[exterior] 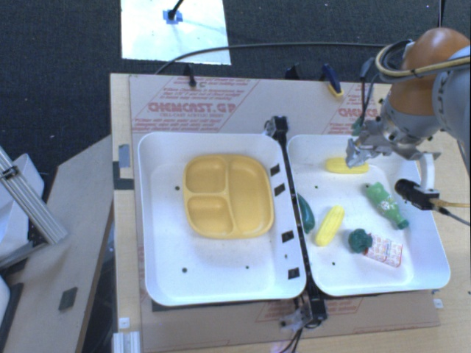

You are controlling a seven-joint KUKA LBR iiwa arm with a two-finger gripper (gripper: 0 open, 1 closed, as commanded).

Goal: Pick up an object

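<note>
My gripper [358,154] hangs low at the back of the right bin [434,271], right at the right end of a flat yellow piece [340,166] that lies on the bin floor. I cannot make out whether it touches that piece. In the same bin lie a light green bottle [385,204], a yellow corn cob [329,225], a dark green broccoli-like piece [358,240], a pink and white packet [384,250], and a dark green piece [305,214] against the divider.
A yellow divided plate [227,195] sits in the middle of the left bin [158,271]. The black clipped divider [291,212] runs between the bins. A black cable plug [413,193] hangs from the arm over the right bin's right side.
</note>
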